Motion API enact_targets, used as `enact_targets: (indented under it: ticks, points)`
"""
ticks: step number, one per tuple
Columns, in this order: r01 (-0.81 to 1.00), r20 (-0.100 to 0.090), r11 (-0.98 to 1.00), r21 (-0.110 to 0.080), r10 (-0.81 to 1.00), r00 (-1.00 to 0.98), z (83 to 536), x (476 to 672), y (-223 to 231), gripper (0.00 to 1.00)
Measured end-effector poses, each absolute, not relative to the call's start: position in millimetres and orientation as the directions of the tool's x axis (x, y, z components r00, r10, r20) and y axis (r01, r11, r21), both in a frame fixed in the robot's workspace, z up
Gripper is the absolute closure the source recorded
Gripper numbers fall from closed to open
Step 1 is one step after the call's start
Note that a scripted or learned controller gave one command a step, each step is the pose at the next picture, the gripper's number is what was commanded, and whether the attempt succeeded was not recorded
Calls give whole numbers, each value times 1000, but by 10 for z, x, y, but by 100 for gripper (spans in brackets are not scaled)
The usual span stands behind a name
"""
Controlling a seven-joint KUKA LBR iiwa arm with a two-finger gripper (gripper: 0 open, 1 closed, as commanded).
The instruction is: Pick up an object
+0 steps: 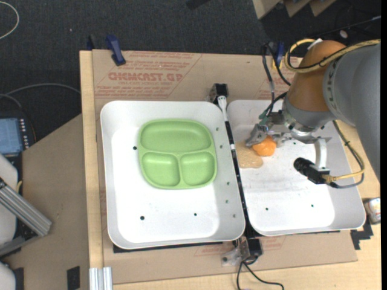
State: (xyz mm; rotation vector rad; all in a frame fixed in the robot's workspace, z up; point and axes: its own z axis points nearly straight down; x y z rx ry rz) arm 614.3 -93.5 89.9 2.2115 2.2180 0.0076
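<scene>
The orange object (265, 147) lies in the right bin (290, 216), in that bin's upper left part, close to the wall shared with the left bin. It is small and rounded. A pale tan patch (248, 159) sits on the bin floor just beside it, on its lower left side; what the patch is cannot be told.

The pincer (263, 135) is directly above the orange object in the view, at the object's upper edge. Whether it touches the object cannot be told, and the pincer's opening state cannot be told either, because the metal parts at the tip are small and crowded together. No object is seen gripped by it.

The arm (357, 77) enters from the right, grey along its upper link, with the orange band (308, 83) above the wrist. Yellow and black cables run around the wrist. A black cylindrical part (309, 170) hangs off the wrist on a white bracket, over the middle of the right bin.

The left bin (121, 222) holds 1 green tray (177, 153) with 3 compartments: 1 wide at the top and 2 smaller below. The tray lies flat in the upper middle of that bin, well apart from the orange object.

The 2 bins sit side by side, touching along their inner edges, on a brown board (151, 71) with red printed lettering. A blue clamp (115, 50) grips the board's upper left edge. The bench is surrounded by dark carpet (91, 11).
</scene>
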Motion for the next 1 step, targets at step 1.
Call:
enact_targets:
  ticks: [1]
  points:
    - [1000, 2, 4, 0, 1000, -4, 1899, 5476, -392, 100]
